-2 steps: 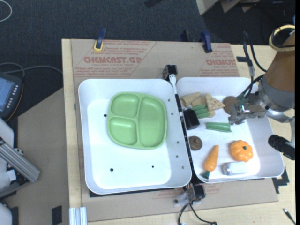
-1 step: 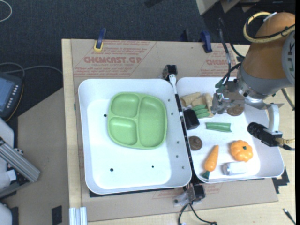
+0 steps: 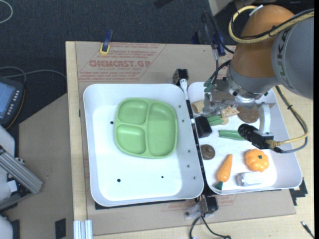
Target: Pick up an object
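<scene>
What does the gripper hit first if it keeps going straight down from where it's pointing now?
Probably the flat tan cracker-like piece lying in the right white bin, with a green bean-shaped toy just beside it. The gripper hangs over that spot, but depth is unclear from this slanted view.

the right bin (image 3: 286,176) carries the loose things. a toy carrot (image 3: 225,168), orange with a green stub at its lower end, lies tilted near the bin's front edge, toward its left side. just to its right sits a small orange pumpkin (image 3: 256,160), upright, with a pale stem. a small white and grey piece (image 3: 247,179) lies flat in front of the pumpkin, close to the front rim. a green bean-like strip (image 3: 231,134) rests mid-bin. a brown round disc (image 3: 207,151) lies against the left rim. the left bin (image 3: 99,133) holds a light green divided plate (image 3: 146,127), flat, toward its back half.
</scene>
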Available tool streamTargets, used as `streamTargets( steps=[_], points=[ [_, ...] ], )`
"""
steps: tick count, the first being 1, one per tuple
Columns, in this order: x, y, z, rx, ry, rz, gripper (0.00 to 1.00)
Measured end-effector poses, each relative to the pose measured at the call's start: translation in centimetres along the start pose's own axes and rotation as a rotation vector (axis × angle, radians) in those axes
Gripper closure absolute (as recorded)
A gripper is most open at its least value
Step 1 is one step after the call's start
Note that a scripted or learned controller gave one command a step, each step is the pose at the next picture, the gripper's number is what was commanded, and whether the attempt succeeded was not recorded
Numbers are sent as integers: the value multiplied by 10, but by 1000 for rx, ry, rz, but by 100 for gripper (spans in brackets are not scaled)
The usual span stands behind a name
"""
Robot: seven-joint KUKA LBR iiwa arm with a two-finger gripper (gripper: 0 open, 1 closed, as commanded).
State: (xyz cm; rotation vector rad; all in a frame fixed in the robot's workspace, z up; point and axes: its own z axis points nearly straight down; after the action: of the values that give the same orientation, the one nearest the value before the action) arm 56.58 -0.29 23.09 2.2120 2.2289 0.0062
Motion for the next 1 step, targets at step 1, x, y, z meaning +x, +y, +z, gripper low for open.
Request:
streamTargets(
  steps=[1],
  points=[
    [53, 24, -4, 0, 0, 0, 100]
  ],
)
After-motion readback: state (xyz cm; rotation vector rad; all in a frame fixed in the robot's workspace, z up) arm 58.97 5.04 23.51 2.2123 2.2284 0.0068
